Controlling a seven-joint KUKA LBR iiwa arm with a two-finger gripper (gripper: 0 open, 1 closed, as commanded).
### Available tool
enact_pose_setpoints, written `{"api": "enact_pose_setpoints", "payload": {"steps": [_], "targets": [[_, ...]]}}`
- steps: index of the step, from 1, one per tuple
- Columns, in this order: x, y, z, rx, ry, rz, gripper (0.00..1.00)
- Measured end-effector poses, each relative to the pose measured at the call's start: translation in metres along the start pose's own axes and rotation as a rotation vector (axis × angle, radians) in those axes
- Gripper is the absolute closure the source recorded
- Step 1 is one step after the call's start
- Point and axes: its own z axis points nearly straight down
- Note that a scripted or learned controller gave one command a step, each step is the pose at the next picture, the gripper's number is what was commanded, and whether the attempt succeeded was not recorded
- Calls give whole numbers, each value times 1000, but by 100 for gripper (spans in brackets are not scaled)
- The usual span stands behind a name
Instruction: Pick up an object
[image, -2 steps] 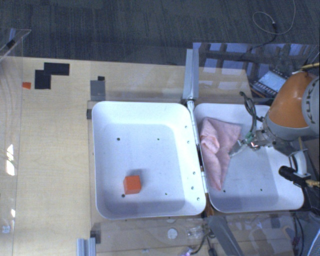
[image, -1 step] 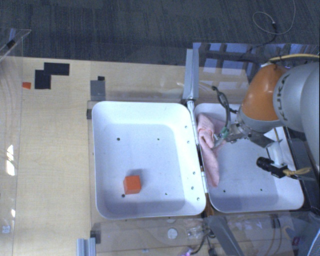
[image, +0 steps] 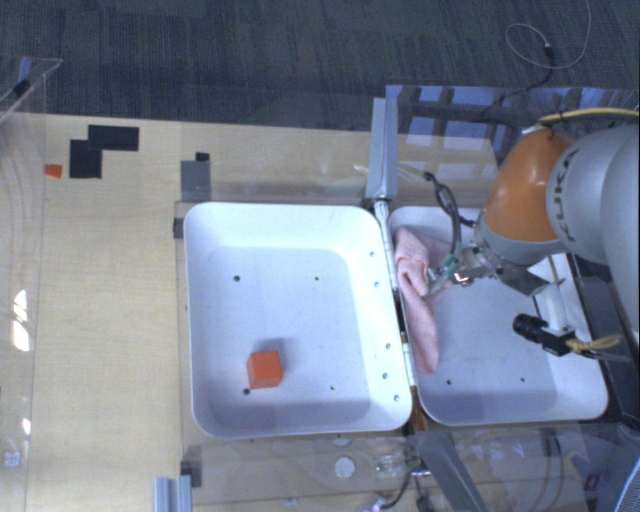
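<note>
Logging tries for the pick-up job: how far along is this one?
Done: the arm has reached into the right bin, and its claw sits at the pink cloth by the divider. In hand: nothing visibly held; the cloth lies in the bin. Left: grasp and lift. The orange block sits untouched in the left bin.

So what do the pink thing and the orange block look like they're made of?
Pink thing: soft cloth, probably terry or fleece; it lies limp and folded along the right bin's wall. Orange block: rigid, matte, sharp-edged; likely foam, wood or plastic, hard to tell which.
</note>
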Motion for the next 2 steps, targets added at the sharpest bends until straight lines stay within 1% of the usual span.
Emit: {"api": "enact_pose_setpoints", "payload": {"steps": [1,2], "targets": [[-18,-44,-43,6,1,66,0],[0,-9,0,1,-1,131,0]]}}
